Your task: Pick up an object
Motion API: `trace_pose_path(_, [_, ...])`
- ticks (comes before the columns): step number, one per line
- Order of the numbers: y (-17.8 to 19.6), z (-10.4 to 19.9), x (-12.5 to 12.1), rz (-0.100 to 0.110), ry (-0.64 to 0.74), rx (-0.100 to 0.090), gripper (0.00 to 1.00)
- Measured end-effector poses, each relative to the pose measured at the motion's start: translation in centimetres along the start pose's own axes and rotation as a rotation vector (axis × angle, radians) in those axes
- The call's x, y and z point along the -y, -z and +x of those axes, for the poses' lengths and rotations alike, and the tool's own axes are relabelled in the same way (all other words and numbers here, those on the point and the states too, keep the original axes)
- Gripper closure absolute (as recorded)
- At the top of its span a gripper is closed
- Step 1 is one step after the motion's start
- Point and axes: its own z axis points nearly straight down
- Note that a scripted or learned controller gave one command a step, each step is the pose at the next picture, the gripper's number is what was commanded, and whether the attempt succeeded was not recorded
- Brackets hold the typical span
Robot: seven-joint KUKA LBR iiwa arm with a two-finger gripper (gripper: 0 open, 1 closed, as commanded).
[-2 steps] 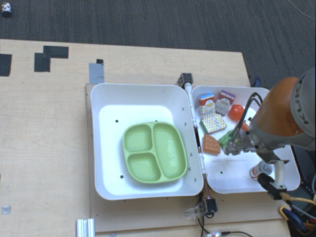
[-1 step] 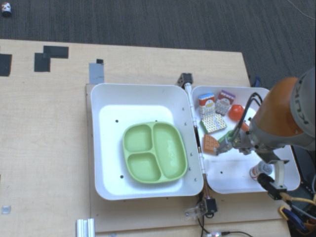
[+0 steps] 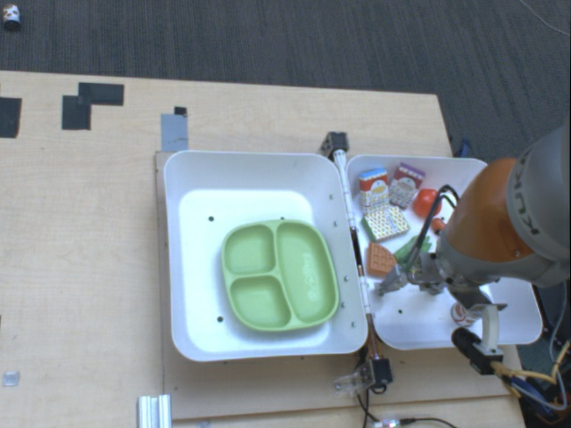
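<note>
Several small objects lie in the right bin (image 3: 419, 328): a red and white carton (image 3: 372, 184), a purple packet (image 3: 409, 178), a red object (image 3: 426, 201), a checkered packet (image 3: 387, 223), an orange waffle-like piece (image 3: 381, 259) and a green item (image 3: 410, 250) partly hidden by the arm. My arm, with its orange band (image 3: 486, 217), hangs over this bin's right half. The gripper (image 3: 399, 279) is low over the bin just right of the orange piece; its fingers are too small and dark to read.
The left bin (image 3: 192, 239) holds a green divided plate (image 3: 280, 275). A metal clamp (image 3: 335, 143) sits at the far end of the seam between the bins. Cables and a connector (image 3: 375, 373) lie at the bench's near edge.
</note>
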Motion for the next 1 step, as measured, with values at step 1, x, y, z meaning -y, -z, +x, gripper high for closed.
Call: trace_pose_path(1, [1.16, 0.03, -0.25, -0.007, 0.002, 0.001, 1.00])
